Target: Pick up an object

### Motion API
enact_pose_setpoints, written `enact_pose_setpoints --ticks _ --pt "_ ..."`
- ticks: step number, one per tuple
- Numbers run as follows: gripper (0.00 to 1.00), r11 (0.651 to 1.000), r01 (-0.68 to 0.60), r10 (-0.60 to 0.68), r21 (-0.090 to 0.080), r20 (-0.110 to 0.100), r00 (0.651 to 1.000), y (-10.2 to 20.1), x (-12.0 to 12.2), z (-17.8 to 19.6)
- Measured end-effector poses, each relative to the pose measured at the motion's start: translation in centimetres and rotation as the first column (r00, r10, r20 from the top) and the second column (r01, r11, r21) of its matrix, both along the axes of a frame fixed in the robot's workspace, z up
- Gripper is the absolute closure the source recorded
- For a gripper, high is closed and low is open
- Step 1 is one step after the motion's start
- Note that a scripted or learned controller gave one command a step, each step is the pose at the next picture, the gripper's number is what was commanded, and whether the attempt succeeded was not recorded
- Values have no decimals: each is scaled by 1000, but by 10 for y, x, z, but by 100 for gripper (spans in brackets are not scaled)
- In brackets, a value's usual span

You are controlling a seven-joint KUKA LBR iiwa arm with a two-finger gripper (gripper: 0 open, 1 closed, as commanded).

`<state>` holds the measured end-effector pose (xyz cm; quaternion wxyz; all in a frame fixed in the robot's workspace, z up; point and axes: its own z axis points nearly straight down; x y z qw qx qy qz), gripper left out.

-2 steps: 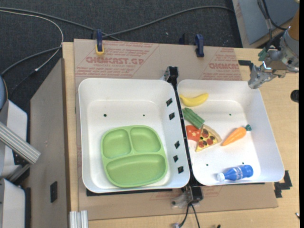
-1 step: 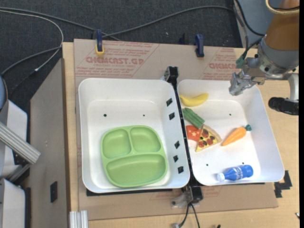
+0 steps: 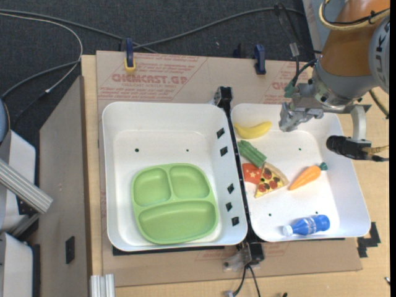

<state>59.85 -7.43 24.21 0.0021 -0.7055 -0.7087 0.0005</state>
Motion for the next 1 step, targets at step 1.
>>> enact_pose_setpoints --ticks 1 --pt "100 1000 -2 2 1 1 1000 51 -11 6"
